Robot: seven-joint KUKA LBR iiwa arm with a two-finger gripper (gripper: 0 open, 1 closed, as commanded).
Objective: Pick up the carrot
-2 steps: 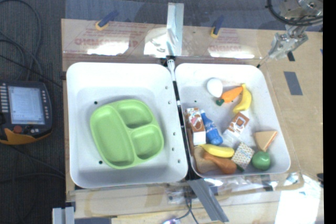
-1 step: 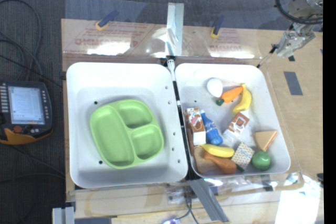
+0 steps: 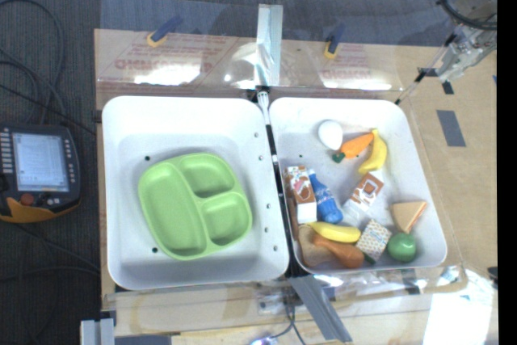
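Orange and tapered, the carrot (image 3: 356, 145) lies in the upper part of the right bin (image 3: 420, 174), between a white egg (image 3: 330, 132) on its left and a yellow banana (image 3: 375, 155) on its right, touching both. I see a second banana (image 3: 335, 232) near the bin's lower edge, beside a green ball (image 3: 401, 246). An upright blue bottle (image 3: 327, 203) stands near the centre divider. The left bin (image 3: 121, 133) holds a green divided plate (image 3: 195, 204). I locate the gripper (image 3: 452, 61) at the upper right, outside the bins and well apart from the carrot; I cannot tell its state.
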